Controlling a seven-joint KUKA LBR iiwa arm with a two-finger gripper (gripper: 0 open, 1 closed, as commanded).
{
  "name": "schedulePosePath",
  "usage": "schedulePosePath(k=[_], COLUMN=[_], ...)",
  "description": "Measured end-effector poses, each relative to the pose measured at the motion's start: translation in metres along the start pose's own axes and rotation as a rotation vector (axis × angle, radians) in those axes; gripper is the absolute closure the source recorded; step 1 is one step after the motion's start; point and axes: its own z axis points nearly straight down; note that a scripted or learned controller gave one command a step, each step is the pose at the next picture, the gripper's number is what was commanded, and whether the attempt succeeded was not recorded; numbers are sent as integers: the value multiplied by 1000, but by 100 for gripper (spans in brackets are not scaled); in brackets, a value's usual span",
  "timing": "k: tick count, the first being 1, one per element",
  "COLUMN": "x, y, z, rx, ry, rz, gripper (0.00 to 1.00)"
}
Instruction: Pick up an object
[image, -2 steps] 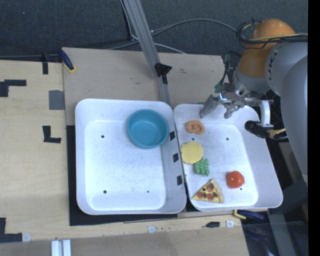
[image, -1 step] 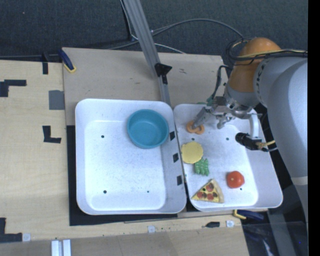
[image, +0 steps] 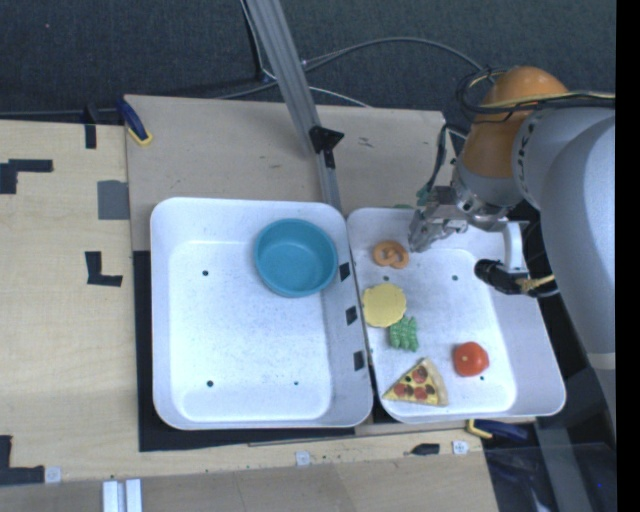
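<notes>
- The gripper (image: 424, 236) is hanging over the far end of the right bin (image: 530, 340); whether it is apart or together cannot be told.
- A small orange pastry (image: 390, 254) is lying just beside the gripper, to its left, on the bin floor.
- Nearer the camera are lying a yellow disc (image: 384, 304), a green piece (image: 403, 333), a pizza slice (image: 417, 384) and a tomato (image: 470, 358).
- A blue bowl (image: 295, 257) is sitting in the left bin (image: 200, 340).
</notes>
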Motion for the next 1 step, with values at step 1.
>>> schedulePosePath(k=[1], x=[-3], y=[-7], z=[-59], rx=[-5], ry=[0], rz=[1], gripper=[100])
